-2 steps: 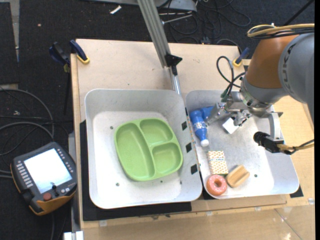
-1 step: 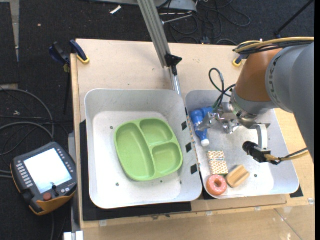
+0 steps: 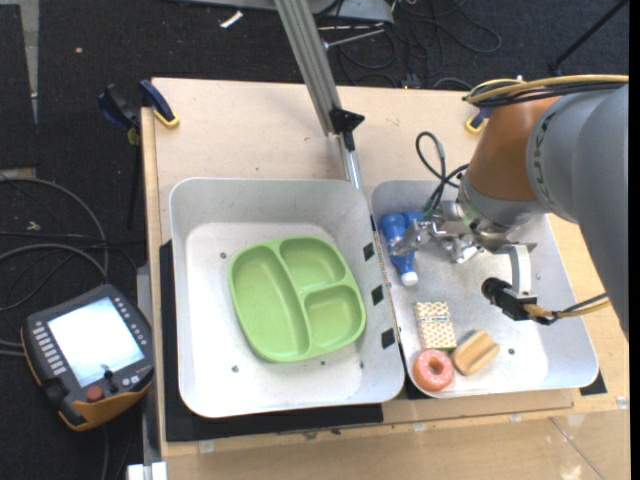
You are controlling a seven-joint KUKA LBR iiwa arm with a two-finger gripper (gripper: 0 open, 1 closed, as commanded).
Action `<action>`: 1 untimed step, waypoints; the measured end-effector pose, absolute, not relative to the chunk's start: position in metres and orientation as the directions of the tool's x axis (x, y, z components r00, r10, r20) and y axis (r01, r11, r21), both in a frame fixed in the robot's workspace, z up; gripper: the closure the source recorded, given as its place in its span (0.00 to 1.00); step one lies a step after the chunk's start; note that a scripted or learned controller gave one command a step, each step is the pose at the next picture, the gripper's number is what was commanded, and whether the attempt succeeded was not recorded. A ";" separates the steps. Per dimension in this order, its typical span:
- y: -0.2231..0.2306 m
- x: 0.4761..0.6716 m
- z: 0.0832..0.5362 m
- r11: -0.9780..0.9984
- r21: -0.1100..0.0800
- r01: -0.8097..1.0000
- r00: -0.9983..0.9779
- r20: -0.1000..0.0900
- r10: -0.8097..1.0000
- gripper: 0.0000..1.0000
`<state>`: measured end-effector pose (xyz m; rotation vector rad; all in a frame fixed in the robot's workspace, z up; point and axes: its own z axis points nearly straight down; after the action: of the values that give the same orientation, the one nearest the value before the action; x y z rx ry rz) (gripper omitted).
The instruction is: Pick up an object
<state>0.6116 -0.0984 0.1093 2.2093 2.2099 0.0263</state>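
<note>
Camera view, end effector (image 3: pixel 420 230) beside blue bottle (image 3: pixel 400 243), right bin's (image 3: pixel 560 368) left edge

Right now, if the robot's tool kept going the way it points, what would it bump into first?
Probably the blue bottle. The tool reaches leftward in the right bin, and the bottle lies right at its tip. They may already touch; depth is hard to judge from above.

- Two bins are set side by side on a bench (image 3: pixel 250 118).
- A divided tray (image 3: pixel 297 298) is placed in the middle of the left bin (image 3: pixel 200 368).
- In the right bin (image 3: pixel 560 358), a bottle (image 3: pixel 400 243) is laid near the far left corner.
- A wafer (image 3: pixel 434 323) is found nearer the front, with a doughnut (image 3: pixel 433 369) just before it.
- A bread roll (image 3: pixel 475 352) is placed right of the doughnut.
- A handheld pendant (image 3: pixel 85 353) is placed left of the bench.
</note>
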 end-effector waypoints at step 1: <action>-0.098 0.613 0.121 0.001 0.030 1.000 -0.001 -0.001 1.000 1.00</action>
<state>0.6130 -0.0983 0.1208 2.2047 2.2069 0.0316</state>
